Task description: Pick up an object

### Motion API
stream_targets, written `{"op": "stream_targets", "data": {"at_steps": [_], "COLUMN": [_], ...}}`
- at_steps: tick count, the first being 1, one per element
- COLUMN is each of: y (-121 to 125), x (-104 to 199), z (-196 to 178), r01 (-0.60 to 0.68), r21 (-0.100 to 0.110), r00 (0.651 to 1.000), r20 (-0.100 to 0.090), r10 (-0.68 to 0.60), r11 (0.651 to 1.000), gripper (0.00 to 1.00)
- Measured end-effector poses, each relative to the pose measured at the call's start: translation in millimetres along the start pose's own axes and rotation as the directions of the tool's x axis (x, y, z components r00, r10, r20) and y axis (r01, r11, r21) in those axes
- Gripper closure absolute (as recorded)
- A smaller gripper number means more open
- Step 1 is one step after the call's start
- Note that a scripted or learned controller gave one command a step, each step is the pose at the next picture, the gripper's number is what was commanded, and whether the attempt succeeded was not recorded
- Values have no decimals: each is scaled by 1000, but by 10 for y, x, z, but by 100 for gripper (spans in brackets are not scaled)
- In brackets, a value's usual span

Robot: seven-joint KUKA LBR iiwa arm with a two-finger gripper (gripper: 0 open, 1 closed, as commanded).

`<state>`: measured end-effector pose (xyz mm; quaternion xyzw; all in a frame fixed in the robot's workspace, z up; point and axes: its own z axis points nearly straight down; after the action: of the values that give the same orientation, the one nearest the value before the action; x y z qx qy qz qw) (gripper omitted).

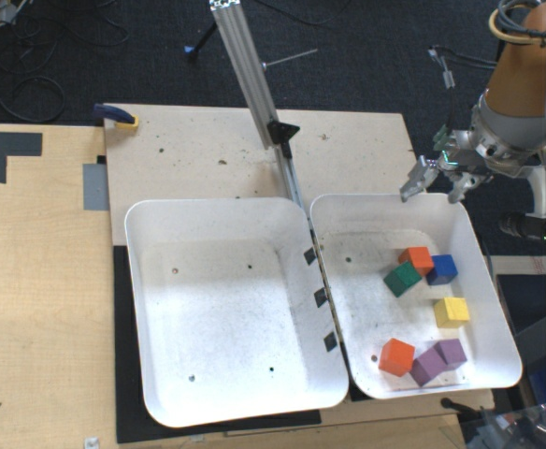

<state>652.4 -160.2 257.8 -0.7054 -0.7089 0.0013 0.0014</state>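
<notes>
So the grey arm [516, 82] with its orange band comes in from the right, and its gripper [437, 181] hangs over the far rim of the right bin [497, 279]. The jaws look spread apart with nothing between them, two thin metal prongs pointing down.

All the blocks sit in that right bin, which is a shallow white plastic tray with rounded corners and a slightly speckled floor. Near the middle there's a tight little cluster: a green cube [403, 278], an orange cube [418, 259] touching it, and a blue cube [442, 268] right against the orange one. A yellow cube [452, 311] sits just beside them toward the near side. Down at the near edge are another orange cube [396, 356] and two purple blocks [438, 358] pressed together. They all look like matte, hard-edged painted blocks.

The left bin [142, 344] is the same kind of white tray, with a few dark specks on its floor. Both trays sit on a pale counter [198, 152] that looks like raw board with small holes. A ribbed aluminium rail [247, 64] slants up from between the trays, with a checkered tag on top.
</notes>
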Motion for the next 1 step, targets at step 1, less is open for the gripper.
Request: {"op": "stream_targets", "data": {"at_steps": [1], "y": [15], "x": [11], "z": [438], "r01": [0], "r21": [3], "r00": [1000], "r20": [0], "r10": [0], "r11": [1000], "gripper": [0]}}
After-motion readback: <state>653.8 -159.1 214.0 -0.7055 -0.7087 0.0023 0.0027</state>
